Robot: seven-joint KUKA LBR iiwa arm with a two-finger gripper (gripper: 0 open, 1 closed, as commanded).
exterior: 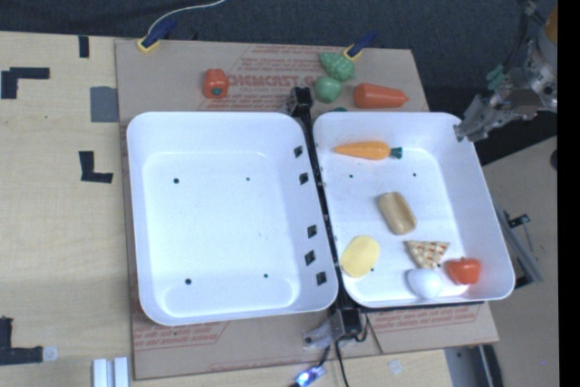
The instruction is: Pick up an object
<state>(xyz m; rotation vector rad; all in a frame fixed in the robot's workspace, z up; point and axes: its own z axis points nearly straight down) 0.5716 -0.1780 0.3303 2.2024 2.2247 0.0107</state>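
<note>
**Inspector:** Report the layout, largest item first.

**Arm:** The worktop (54, 222) carries a cardboard sheet (263, 82), and on it two white bins side by side. The left bin (145, 195) has a bare floor. The right bin (485, 204) holds the pickable items, presumably loaded there so I work from one side to the other. Several spares lie on the cardboard behind the bins, outside my working area.

**Inspector:** Your end effector?

**Arm:** My end effector (476, 124) hangs just outside the right bin's far right corner, above the rim. I cannot tell how far it is open, and I see nothing in it.

**Inspector:** Candidate objects?

**Arm:** Nearest is the carrot (362, 150), lying flat near the bin's back wall, well apart from the rest. Its long axis runs left to right, green stem end pointing right, toward me. I judge a grip across its narrow width best. Then the bread roll (396, 212) at mid-bin, the lemon (360, 256), the pizza slice (426, 251), the egg (424, 283) and the tomato (464, 270), crowded together at the front.
</note>
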